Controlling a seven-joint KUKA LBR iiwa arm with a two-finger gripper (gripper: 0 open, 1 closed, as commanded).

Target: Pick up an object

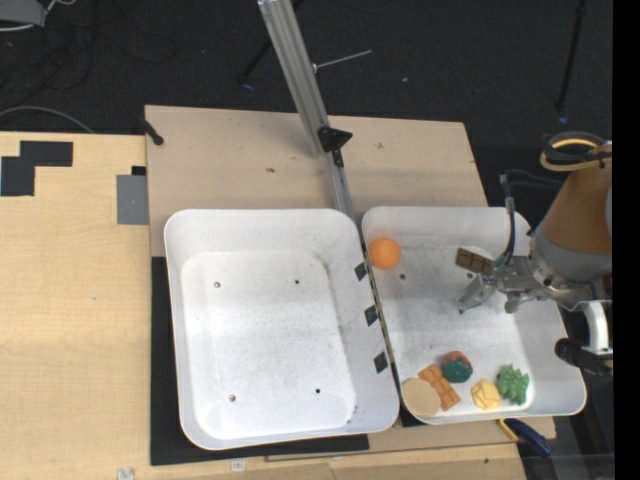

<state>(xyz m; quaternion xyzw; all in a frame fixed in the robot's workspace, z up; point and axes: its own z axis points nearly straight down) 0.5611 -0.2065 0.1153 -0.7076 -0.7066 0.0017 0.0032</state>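
Arm: I see it (575, 223) reaching in from the right, orange band above the wrist, gripper (487, 294) low over the right bin.
Fingers: splayed apart, tips close to the bin floor, nothing between them.
Left bin (262, 408): one, well left of the fingers.
Right bin (430, 233): one, beneath the fingers; I count seven things in it.
Orange ball (384, 253): one, left of the fingers, against the bin's left wall.
Brown block (474, 261): one, just behind the fingers; I cannot tell if it touches.
Front cluster: well in front of the fingers, five pieces: tan disc (421, 397), orange piece (439, 383), teal-and-red piece (457, 367), yellow piece (486, 395), green piece (514, 382).
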